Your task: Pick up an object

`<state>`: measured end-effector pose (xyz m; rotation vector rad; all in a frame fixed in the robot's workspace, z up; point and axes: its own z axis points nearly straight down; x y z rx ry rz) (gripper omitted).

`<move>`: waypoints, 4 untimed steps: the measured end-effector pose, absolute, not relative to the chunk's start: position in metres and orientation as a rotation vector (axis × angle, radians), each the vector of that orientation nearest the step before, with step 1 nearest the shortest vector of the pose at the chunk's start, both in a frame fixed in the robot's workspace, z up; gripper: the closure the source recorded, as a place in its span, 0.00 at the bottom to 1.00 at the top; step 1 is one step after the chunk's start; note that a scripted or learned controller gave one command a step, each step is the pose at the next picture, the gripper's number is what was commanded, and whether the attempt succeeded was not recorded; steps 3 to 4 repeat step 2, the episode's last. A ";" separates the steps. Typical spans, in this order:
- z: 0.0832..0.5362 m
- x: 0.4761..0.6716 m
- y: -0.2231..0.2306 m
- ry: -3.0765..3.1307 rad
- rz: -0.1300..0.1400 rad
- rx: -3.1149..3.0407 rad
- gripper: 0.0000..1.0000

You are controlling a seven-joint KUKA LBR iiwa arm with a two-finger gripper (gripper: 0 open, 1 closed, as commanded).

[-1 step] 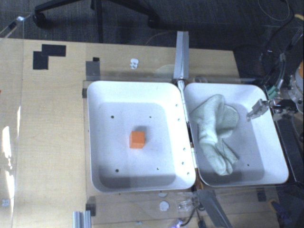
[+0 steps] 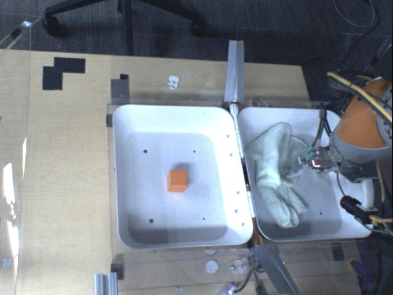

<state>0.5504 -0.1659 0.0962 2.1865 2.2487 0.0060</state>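
A small orange cube (image 2: 177, 180) lies near the middle of the left white bin (image 2: 132, 165). A crumpled pale grey-green cloth (image 2: 276, 174) lies in the left half of the right bin (image 2: 325, 223), stretching from its upper middle to its lower middle. My gripper (image 2: 305, 163) reaches in from the right, low over the right bin, with its tip at the cloth's right edge. The arm's orange band (image 2: 362, 125) sits just behind it. The fingertips blend into the cloth folds.
A metal divider post (image 2: 234, 72) stands at the back between the two bins. The wooden bench (image 2: 55, 183) stretches to the left. Cables (image 2: 359, 211) run along the right bin's right edge.
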 end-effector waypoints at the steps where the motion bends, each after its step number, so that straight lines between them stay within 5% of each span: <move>1: 0.107 0.552 -0.166 2.247 0.010 2.185 1.00; 2: 0.202 0.566 -0.123 2.014 0.005 2.408 1.00; 4: 0.202 0.566 -0.123 2.014 0.005 2.408 1.00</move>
